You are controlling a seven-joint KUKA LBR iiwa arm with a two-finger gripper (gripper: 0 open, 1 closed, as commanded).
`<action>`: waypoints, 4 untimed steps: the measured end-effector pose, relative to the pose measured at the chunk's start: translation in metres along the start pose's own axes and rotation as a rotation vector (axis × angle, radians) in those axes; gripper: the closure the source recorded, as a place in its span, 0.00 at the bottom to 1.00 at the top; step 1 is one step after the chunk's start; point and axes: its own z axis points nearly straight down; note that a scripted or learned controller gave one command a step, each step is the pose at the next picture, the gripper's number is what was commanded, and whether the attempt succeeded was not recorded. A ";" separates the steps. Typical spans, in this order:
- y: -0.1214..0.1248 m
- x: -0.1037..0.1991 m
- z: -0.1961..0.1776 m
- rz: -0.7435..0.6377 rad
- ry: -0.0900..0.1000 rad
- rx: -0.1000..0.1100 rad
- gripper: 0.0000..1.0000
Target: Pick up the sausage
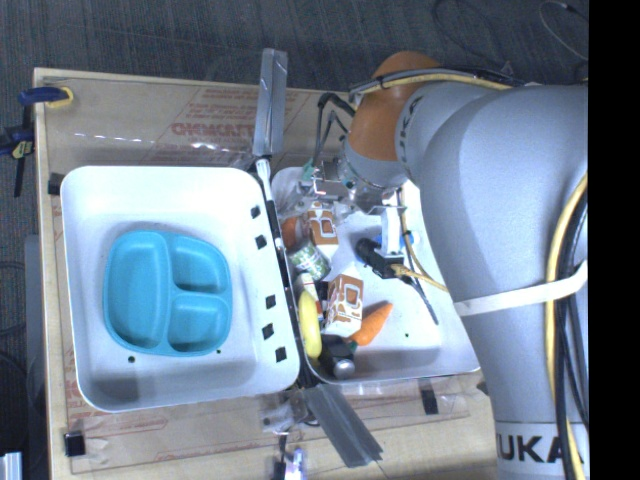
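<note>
The grey arm is reaching into the right bin; its gripper is hanging by the brown sausage at the bin's left wall; jaw state cannot be told.

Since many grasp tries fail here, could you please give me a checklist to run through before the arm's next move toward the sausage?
1. Sausage located: cannot tell. A brownish item lies at the right bin's left edge, but it is too small to identify.
2. Gripper over the right bin: ok, near its upper left corner.
3. Gripper holding anything: cannot tell, the wrist hides it.
4. Clutter near the target: not ok. A banana, carrot and carton crowd the same side.
5. Left bin undisturbed: ok, the blue divided plate sits flat inside.
</note>
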 end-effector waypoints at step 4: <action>-0.030 -0.051 -0.069 -0.165 0.000 0.001 1.00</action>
